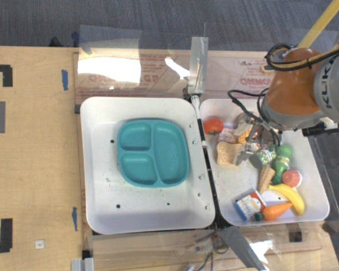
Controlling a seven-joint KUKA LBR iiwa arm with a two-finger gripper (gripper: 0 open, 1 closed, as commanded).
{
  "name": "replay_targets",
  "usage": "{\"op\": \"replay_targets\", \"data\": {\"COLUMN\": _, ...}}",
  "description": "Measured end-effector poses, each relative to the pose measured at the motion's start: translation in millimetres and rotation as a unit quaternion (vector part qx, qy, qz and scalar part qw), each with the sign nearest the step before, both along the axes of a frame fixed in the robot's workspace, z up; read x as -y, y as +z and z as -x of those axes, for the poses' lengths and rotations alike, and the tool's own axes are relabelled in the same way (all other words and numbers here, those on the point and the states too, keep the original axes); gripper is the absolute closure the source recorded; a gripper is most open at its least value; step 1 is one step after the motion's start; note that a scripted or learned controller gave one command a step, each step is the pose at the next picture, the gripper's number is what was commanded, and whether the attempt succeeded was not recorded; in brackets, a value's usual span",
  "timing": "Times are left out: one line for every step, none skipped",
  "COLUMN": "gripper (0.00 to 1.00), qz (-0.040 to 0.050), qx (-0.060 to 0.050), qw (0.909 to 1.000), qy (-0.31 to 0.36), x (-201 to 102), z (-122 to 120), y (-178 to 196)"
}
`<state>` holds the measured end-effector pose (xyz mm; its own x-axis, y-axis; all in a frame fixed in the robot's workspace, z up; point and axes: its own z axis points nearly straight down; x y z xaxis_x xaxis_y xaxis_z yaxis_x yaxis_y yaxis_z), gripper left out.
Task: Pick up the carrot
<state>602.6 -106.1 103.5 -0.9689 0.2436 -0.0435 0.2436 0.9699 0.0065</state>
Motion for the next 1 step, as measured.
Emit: {"op": "replay_targets", "data": {"gripper": 0.00, "qz": 0.0047, "qx": -0.003, "qw": 0.9974, "qy": 0.072, "x": -8.1, "z": -40.6, "y": 0.4}}
